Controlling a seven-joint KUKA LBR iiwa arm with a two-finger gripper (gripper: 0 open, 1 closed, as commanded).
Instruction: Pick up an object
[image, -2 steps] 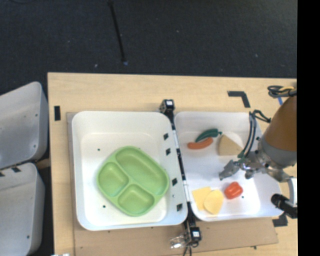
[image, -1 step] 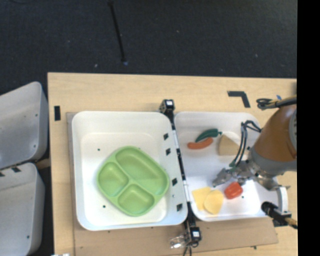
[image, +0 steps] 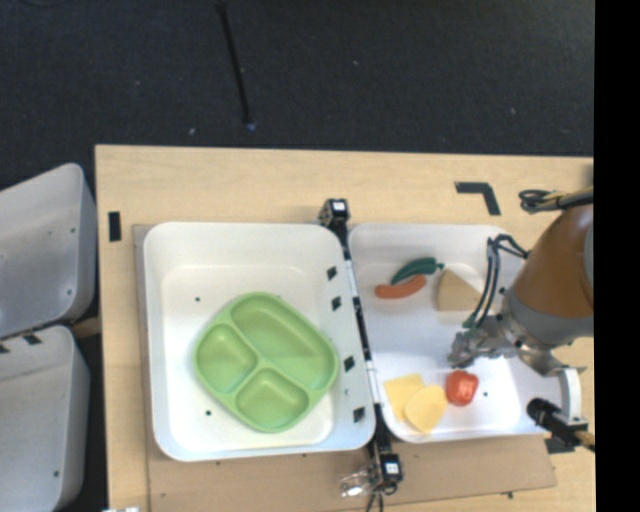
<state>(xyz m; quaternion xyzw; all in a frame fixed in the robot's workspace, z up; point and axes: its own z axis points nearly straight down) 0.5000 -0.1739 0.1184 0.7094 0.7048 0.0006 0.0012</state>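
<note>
Yellow cheese pieces (image: 415, 400) lie nearest the lens, left of and below the pincer (image: 468, 350); whether the pincer is released or clenched cannot be told. Red tomato (image: 461, 387), the likely target, sits just below it: probably light, rigid, smooth plastic, apt to roll, so grip across its middle. Sausage (image: 399, 289), green pepper (image: 416, 268) and tan wedge (image: 456, 291) lie above. Right bin (image: 400, 330) wall is near; room is tight.

Glossy green plastic tray (image: 265, 361), matt wooden bench (image: 230, 185).
</note>
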